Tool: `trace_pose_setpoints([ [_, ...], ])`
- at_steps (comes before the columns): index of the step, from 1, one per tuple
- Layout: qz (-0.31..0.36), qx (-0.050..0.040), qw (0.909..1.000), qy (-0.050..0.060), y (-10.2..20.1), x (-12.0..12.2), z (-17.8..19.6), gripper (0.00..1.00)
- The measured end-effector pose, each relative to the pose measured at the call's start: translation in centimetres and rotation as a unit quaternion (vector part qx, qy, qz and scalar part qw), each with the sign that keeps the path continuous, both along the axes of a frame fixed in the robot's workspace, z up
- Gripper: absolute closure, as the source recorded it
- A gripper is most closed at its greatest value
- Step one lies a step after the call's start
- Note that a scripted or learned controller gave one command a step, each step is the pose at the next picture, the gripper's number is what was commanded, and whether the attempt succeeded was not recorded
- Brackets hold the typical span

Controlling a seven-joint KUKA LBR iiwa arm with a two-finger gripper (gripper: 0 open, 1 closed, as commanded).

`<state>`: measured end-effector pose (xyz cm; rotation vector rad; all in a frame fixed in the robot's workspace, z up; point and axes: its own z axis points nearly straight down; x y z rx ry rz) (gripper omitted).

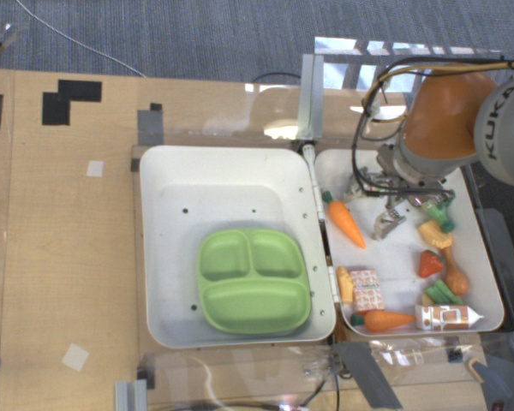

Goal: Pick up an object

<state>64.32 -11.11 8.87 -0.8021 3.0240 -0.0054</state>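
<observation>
Camera view: the grey arm with the orange band [441,118] is seen at the upper right of the frame, above the right white bin [490,272]. Its gripper [392,222] hangs low over bare bin floor, just right of an orange plastic carrot [346,222]; the metal fingers [385,226] are seen slightly apart, clamped on nothing. A green divided plate [254,281] lies in the left white bin [167,229] on the wooden worktop [51,255].

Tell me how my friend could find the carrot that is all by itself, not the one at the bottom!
Look at the right-hand white bin, the one full of toy food. Near its left wall, towards the top, lies an orange carrot with a green tip, slanting down to the right. Unlike the other carrot tucked along the bottom edge beside a small carton, this one lies alone on bare white floor.
</observation>
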Motion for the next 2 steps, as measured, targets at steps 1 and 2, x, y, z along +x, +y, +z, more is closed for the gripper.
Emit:
trace_pose_setpoints([
  [1, 0.000, 0.0005, 1.0000, -0.008, 0.1, 0.5, 1.6, 1.00],
  [2, -0.037, 0.0009, 0.9993, -0.007, 4.8, 1.0, 17.0, 1.00],
])
